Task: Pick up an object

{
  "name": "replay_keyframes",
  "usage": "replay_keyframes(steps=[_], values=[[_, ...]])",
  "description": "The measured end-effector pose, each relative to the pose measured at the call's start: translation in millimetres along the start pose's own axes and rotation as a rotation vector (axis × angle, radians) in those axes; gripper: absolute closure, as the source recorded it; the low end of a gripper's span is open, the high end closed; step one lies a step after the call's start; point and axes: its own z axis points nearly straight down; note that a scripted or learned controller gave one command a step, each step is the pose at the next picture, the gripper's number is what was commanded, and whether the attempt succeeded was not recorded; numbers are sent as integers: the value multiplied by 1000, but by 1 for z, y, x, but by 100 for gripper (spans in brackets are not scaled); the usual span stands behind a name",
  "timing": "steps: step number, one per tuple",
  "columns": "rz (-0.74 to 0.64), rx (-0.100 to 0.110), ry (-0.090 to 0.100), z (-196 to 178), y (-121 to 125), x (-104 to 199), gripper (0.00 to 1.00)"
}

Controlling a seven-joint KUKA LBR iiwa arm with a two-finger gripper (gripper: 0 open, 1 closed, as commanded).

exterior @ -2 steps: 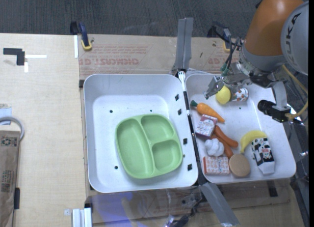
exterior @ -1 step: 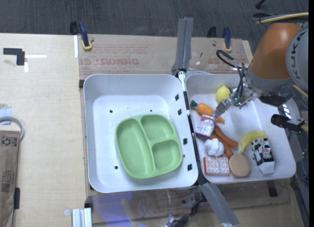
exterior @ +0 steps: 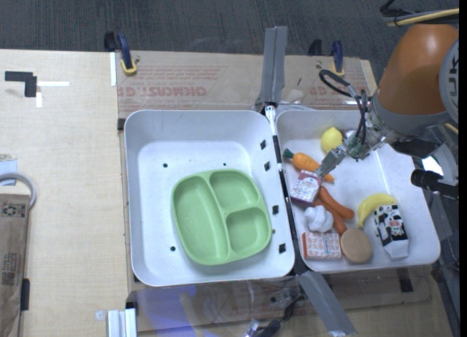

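Hand (exterior: 326,166) low over carrot (exterior: 306,162) in right bin (exterior: 419,252).

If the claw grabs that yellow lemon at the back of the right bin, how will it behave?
The lemon looks rounded and smooth, so it may slip from a pinch or roll if nudged. It looks like toy food, so probably light and rigid. The orange carrot beside it could stop a roll.

Pale green tray (exterior: 219,215) in a white bin (exterior: 146,182) — brighter pieces in the other white bin (exterior: 419,252).
Yellow lemon (exterior: 331,138) and banana (exterior: 374,205), orange carrots (exterior: 305,161), a tan round piece (exterior: 356,245), a black-and-white cow-spotted carton (exterior: 390,229) — grey arm, orange band (exterior: 419,66).
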Motion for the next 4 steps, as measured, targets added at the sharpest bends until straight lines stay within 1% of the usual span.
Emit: replay_keyframes(steps=[1,2,3,4], values=[[25,-7,-5,95,2,-21,0],[77,0,-1,0,55,7,0],[29,2,1,35,-42,-12,0],[-122,-2,-3,96,-2,-20,0]])
